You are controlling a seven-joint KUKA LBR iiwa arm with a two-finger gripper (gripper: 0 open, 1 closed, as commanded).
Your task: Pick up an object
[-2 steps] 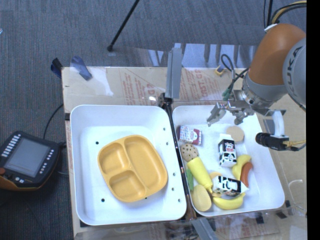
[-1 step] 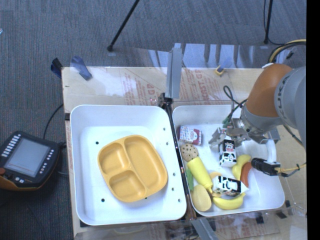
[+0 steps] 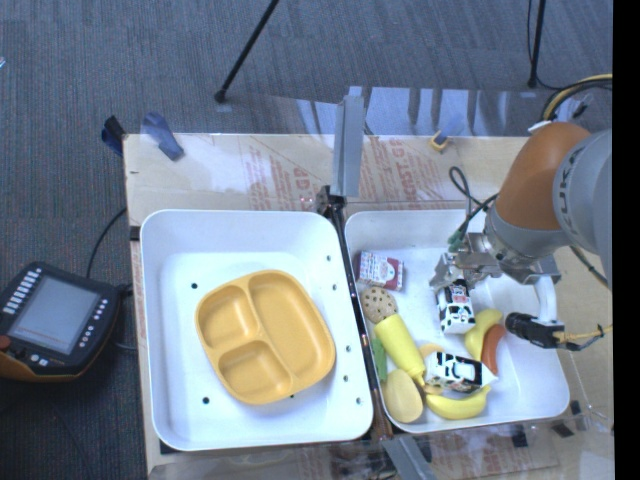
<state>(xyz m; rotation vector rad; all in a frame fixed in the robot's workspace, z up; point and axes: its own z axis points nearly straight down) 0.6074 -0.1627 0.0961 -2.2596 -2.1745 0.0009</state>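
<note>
yellow tray [image 3: 265,338]: smooth matt plastic | white bins [image 3: 165,268]: smooth plastic | bench [image 3: 230,173]: pale printed board | floor [image 3: 120,48]: grey carpet

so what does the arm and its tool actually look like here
The arm is thick and rounded, grey with a broad orange band above the wrist. Black cables loop along its wrist side, and a yellow and black cable curves behind its top. The tool is a small metallic grey block with dark parts.

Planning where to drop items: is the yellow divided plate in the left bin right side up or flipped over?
Right side up. The plate lies flat in the left bin with its three hollow compartments facing up.
</note>
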